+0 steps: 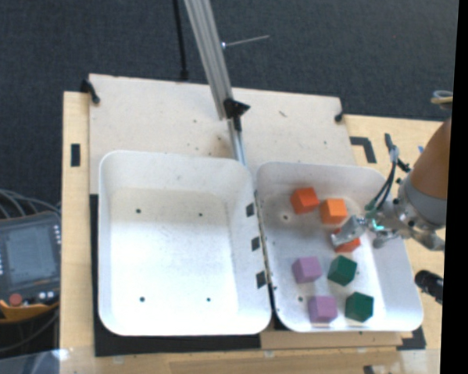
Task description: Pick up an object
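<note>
Arm: the grey arm with its orange band (432,165) enters at the right edge of the frame, at mid height, and reaches left over the right bin.
Claw: the metal two-finger claw (349,231) sits in the right-centre of the frame, over the right bin, low among the blocks.
Claw state: it appears clenched on a small red-orange block (347,243), which shows at its tips; the grip is partly hidden by the metal parts.
Right bin: the shallow white plastic bin (404,304) fills the lower right of the frame and holds all the blocks.
Orange blocks: one orange foam cube (304,200) lies in the upper part of the right bin; a second, lighter orange cube (334,211) lies just beside it to the right, close to the claw.
Purple blocks: one pale purple cube (307,269) lies mid-bin; another purple cube (321,308) lies below it near the bin's lower rim.
Green blocks: a dark green cube (342,270) sits just right of the upper purple one, below the claw; a second green cube (359,306) sits beside the lower purple one.
Left bin: the shallow white bin (111,215) takes the centre-left of the frame, touching the right bin.
Tabletop: the pale wooden tabletop (160,108) carries both bins.
Pendant: a grey handheld control unit (20,261) lies at the lower left edge.
</note>
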Robot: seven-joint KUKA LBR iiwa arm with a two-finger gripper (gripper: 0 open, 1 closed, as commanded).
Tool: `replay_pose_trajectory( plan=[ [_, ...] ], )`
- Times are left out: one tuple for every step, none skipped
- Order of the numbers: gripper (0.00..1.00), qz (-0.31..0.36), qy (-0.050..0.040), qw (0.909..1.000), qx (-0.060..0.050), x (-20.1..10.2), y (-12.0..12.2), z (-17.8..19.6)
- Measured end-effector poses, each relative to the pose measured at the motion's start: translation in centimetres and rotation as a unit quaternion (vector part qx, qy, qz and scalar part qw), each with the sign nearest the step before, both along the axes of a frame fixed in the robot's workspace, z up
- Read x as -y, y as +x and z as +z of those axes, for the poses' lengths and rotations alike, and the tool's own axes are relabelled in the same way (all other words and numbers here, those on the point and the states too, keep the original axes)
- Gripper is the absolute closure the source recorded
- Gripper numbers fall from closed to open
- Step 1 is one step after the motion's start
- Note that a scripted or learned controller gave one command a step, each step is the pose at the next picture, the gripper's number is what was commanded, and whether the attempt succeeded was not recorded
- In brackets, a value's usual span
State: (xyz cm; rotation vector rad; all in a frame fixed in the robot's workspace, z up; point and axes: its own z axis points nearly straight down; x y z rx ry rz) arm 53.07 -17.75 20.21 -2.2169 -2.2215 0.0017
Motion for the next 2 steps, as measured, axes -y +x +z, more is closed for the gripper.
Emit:
replay_pose_trajectory(
  plan=[
    [0.0,-0.001,-0.0007,1.0,0.002,0.0,0.1,0.2],
    [0.0,-0.002,-0.0009,1.0,-0.001,-0.3,-0.4,-4.2]
  ],
)
